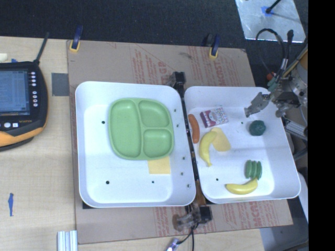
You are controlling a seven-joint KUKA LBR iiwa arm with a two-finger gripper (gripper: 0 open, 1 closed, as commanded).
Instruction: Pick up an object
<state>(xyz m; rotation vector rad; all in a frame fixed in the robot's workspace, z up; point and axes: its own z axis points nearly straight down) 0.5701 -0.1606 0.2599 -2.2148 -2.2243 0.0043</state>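
Two white bins: left bin [89, 156], right bin [282, 156]. Two bananas [208, 145] [242, 187]. One each: green divided plate [141, 128], yellow square [159, 166], sausage [194, 128], packet [214, 117], dark green ball [256, 128].

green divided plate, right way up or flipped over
Right way up: the green divided plate in the left bin shows its three hollow compartments facing the camera.

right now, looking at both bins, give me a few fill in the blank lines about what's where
1. The green divided plate lies in the ____ bin as the camera sees it.
2. The yellow square touches the plate's ____ edge.
3. The bin under the gripper holds ____ bananas.
4. The dark green round thing lies just ____ the gripper in the picture.

Missing words: left; near (lower); two; below
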